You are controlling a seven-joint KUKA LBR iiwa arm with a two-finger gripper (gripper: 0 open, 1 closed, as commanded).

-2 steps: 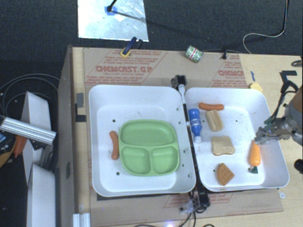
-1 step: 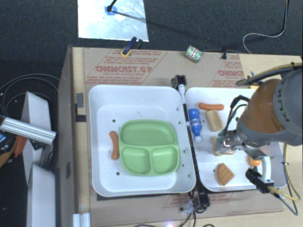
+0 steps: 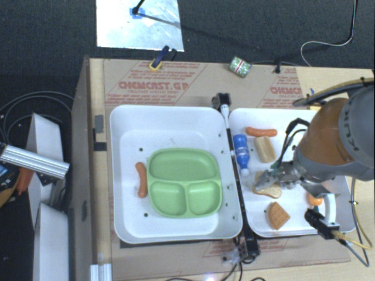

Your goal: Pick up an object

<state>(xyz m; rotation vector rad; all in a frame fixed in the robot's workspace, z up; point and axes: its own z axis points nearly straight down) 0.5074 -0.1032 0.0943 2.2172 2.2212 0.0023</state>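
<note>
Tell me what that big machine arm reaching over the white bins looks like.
The arm is a thick, rounded tube, grey with a broad orange band above the wrist. A black cable loops along its side. At its end sits a small grey metal gripper.

Dark carpeted floor [image 3: 47, 34] surrounding a cardboard-topped counter [image 3: 176, 84]; a reflective sheet [image 3: 139, 16] lies on the floor.

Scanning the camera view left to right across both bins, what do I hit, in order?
Sausage in the left bin → green divided plate → blue bottle at the right bin's left wall → toast slice under the gripper → cracker → arm.
</note>
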